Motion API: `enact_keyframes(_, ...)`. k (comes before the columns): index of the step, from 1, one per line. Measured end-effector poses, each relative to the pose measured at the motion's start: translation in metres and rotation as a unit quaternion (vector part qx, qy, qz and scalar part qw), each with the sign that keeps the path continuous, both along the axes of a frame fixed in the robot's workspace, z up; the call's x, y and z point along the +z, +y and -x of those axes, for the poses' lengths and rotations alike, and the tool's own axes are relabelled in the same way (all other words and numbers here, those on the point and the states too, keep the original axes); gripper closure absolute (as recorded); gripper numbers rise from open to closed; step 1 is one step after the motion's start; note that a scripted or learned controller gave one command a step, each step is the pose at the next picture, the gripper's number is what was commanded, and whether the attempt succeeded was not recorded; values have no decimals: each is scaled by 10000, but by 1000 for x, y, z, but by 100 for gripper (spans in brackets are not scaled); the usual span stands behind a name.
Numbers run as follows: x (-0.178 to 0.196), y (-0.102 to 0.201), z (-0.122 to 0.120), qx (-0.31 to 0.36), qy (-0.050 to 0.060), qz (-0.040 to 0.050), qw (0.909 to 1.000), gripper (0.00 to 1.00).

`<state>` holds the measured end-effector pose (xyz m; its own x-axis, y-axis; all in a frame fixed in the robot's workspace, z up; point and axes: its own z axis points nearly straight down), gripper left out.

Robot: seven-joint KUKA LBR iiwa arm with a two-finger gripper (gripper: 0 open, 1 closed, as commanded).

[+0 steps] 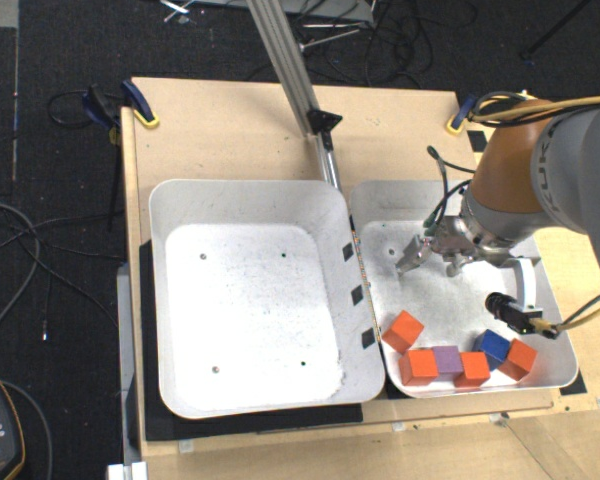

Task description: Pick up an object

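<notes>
Camera view: the gripper (pixel 432 258) hangs at centre right over the right bin (pixel 380 208), and how far its claw is parted cannot be told. Blocks cluster at lower right: orange (pixel 406 330), orange (pixel 418 366), purple (pixel 448 360), orange (pixel 474 368), blue (pixel 494 345), orange (pixel 520 358).

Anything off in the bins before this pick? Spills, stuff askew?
Nothing spilled or damaged. The blocks sit bunched in the right bin's near corner: three orange blocks, a purple block, a blue block. The gripper hovers above the bin floor, apart from the cluster.
</notes>
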<state>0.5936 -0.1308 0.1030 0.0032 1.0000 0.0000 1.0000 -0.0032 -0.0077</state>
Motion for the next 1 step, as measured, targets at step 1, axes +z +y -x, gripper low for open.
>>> enact_keyframes(1, -7, 4, 57, 4, -39, 4, 10000, 0)
